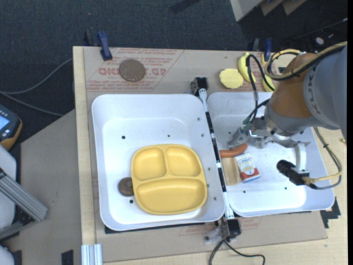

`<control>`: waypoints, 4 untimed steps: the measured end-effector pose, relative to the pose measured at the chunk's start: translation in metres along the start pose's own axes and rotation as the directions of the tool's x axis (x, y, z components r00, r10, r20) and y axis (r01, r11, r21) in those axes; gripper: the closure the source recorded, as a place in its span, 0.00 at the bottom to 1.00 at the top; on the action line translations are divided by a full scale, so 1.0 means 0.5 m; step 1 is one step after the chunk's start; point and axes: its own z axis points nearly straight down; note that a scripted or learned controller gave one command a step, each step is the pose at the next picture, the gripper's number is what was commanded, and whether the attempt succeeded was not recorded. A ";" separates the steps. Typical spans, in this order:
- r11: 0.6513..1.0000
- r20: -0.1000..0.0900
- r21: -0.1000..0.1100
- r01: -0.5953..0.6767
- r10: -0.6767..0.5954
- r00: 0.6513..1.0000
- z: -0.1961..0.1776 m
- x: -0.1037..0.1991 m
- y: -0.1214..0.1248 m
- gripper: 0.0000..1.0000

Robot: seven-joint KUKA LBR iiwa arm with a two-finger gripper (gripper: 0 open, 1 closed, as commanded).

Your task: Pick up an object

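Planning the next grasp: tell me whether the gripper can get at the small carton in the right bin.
Probably yes. The small carton lies uncovered on the right bin's floor, and the gripper hangs just above and beside it. An orange piece lies close by.

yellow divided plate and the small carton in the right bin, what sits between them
In the camera view, between the yellow plate and the carton run the bins' adjoining rims, then a tan block beside the carton.

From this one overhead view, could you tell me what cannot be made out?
- Gripper: the wrist's bulk hides its fingers.
- Small carton: its print is too small to read.
- Brown disc: partly tucked under the yellow divided plate.
- Orange item: partly covered by the gripper.
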 end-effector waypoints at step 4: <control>1.000 0.000 -0.001 0.000 0.000 1.000 -0.020 0.007 -0.057 1.00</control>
